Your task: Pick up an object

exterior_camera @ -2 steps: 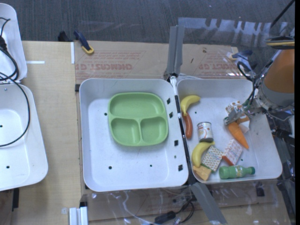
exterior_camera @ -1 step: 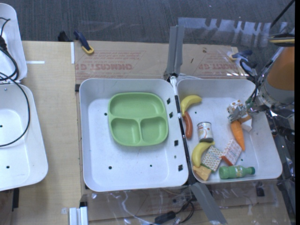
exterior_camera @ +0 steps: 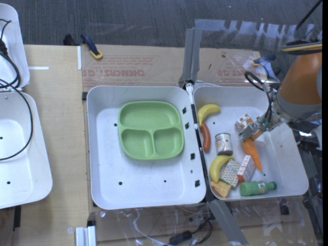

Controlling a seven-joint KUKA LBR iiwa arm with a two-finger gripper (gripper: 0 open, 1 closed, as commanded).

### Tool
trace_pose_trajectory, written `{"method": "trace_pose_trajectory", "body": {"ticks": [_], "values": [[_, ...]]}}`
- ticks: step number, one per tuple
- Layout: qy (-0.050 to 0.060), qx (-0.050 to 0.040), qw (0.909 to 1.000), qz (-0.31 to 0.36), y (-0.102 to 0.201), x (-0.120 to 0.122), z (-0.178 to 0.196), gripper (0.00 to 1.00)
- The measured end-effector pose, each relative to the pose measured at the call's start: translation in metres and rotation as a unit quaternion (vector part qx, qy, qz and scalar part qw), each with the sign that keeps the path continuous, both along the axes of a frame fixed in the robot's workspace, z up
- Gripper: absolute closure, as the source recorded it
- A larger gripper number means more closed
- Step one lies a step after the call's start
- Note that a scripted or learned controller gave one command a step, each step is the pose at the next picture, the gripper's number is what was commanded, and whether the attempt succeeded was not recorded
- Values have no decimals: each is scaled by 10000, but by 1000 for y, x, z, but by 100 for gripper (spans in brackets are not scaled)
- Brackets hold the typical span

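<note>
Nearest lies a green bottle (exterior_camera: 258, 188) at the right bin (exterior_camera: 287, 186)'s front wall. Further back, the hand (exterior_camera: 252, 132) hangs over a carrot (exterior_camera: 252, 153), presumably lining up a pick; its finger state I cannot tell.

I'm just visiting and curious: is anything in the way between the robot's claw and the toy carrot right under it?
Nothing visible. The gripper hangs in the right bin just above the carrot, its tip close to the carrot's upper end. A small orange-and-white box sits close beside it, not between them.
</note>
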State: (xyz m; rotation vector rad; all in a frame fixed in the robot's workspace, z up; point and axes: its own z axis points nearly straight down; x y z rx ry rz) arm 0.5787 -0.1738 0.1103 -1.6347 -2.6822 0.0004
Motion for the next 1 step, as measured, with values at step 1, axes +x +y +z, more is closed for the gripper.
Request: {"method": "trace_pose_trajectory", "body": {"ticks": [1], "values": [[-6, -4, 10000, 23, 71, 65, 85, 100]]}}
